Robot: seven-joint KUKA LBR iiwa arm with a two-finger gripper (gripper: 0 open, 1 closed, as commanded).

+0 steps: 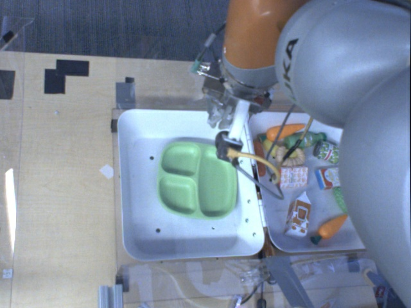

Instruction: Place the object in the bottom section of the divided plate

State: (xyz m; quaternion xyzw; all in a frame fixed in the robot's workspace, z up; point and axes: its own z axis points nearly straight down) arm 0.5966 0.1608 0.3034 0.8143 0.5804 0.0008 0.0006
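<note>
A green divided plate (196, 179) lies in the left white bin (138, 191). It has two small sections on its left side and one long section on its right, and nothing lies in any of them. My gripper (218, 117) hangs over the back edge of this bin, just above the plate's far right corner, near the wall between the two bins. I see nothing held in it. The arm's bulk hides the gripper's upper part and much of the right bin.
The right bin (282, 241) holds several toy foods: an orange carrot (286, 132) at the back, a waffle-like piece (293, 175), a small carton (299, 214), a second carrot (331, 226) at the front and a can (325, 151). Bare bench lies to the left.
</note>
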